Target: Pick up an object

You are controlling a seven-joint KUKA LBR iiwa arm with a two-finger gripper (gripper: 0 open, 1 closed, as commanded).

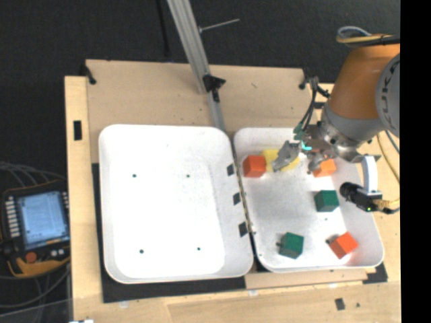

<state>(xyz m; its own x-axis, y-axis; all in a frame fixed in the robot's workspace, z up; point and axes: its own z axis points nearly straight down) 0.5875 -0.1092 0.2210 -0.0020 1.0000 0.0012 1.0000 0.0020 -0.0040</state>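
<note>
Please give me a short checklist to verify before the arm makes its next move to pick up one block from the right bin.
1. Gripper is over the right bin: ok.
2. A block lies near the gripper: ok, the yellow block is beside it.
3. Yellow block has free space around it: not ok, an orange block sits close on its left.
4. A block is between the fingers: cannot tell.
5. Other targets lie apart: ok, two green blocks and a second orange block.
</note>
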